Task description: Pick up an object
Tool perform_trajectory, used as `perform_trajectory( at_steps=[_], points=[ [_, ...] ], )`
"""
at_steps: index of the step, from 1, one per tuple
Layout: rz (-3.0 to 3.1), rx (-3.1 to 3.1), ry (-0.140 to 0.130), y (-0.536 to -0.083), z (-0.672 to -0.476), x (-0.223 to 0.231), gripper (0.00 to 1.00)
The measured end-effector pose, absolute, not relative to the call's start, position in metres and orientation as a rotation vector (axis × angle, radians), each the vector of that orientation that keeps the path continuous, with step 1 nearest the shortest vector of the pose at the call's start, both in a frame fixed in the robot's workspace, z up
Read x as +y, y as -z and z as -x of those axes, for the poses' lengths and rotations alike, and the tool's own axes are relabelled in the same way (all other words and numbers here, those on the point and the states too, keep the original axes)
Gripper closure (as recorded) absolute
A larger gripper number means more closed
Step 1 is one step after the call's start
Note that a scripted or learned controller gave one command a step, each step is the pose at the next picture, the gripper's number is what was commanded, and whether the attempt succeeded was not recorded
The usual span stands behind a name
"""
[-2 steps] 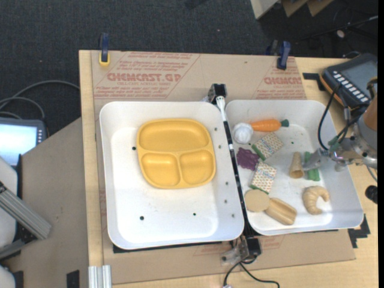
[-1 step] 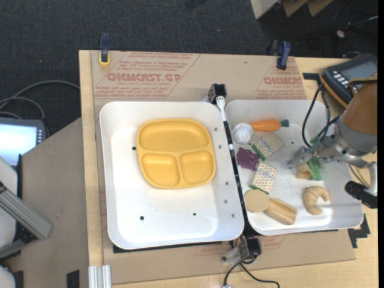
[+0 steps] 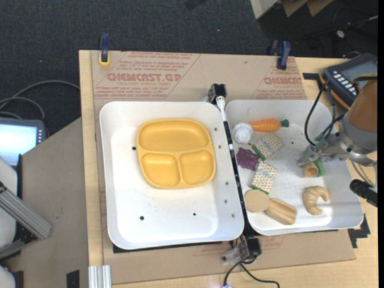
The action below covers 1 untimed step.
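Camera view, fixed above the bench: two shallow white bins are seen side by side on a board, the left bin [image 3: 120, 179] given over to a yellow divided plate [image 3: 176, 152] in its upper half, the right bin [image 3: 342, 221] stocked with small toy foods scattered loosely, evidently so that each can be reached from above. The grey arm [image 3: 363, 116] is seen entering from the right edge of the frame, its gripper [image 3: 312, 161] lowered at the right-centre of the right bin, just over a small tan piece [image 3: 310, 171]. Whether the claw is open or closed cannot be told; the tips are too small and blurred, and nothing is clearly seen between them. The tan piece is judged the likeliest target, since it lies directly under the tool. Other candidates are spread nearby: a carrot [image 3: 266, 125] at the bin's upper part, a white ball [image 3: 242, 133] beside it at left, a purple piece [image 3: 246, 158] below that, two speckled crackers [image 3: 267, 144], a croissant [image 3: 315, 198] at lower right, and a round biscuit [image 3: 257, 200] touching a tan loaf [image 3: 282, 211] along the bottom edge. The pick is judged not yet secured.
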<state>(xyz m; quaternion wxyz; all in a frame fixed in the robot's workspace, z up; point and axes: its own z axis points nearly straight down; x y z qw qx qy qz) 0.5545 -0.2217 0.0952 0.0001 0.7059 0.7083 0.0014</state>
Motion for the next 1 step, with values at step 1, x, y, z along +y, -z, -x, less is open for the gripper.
perform_trajectory(
  at_steps=[1],
  points=[
    [-2.202, 2.235, -0.017, -0.1904, -0.5501, -0.0802, 1.00]
  ],
)
